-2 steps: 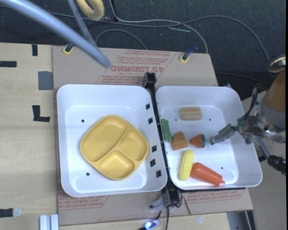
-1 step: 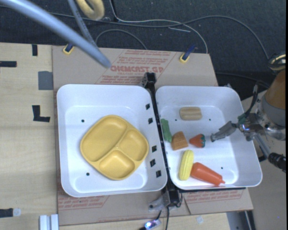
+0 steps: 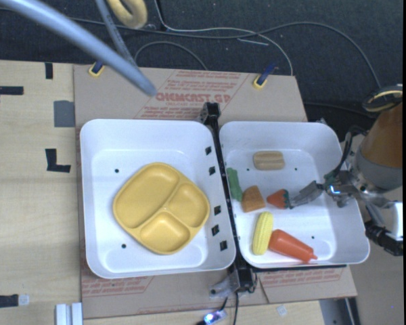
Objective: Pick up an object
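One gripper [image 3: 299, 197], low in the right bin [image 3: 325, 137]; small red piece [image 3: 277, 198] lay just left of its tip. Grip state could not be told.

Two white bins [image 3: 95, 181] sit on tan cardboard [image 3: 189, 90] printed with red lettering, near the frame's centre. The left bin holds a yellow divided plate [image 3: 161, 207]. In the right bin [image 3: 325, 141] lie a tan bread piece [image 3: 268, 160], a green strip [image 3: 234, 183], an orange-brown chunk [image 3: 252, 198], a small red piece with a green tip [image 3: 278, 198], a yellow corn cob [image 3: 262, 232] and an orange-red carrot [image 3: 292, 245]. The bench [image 3: 27, 202] at left is pale wood marked with black and grey shapes. Dark cloth [image 3: 311, 5] fills the top. The arm [image 3: 382, 147] at right is grey with an orange band.
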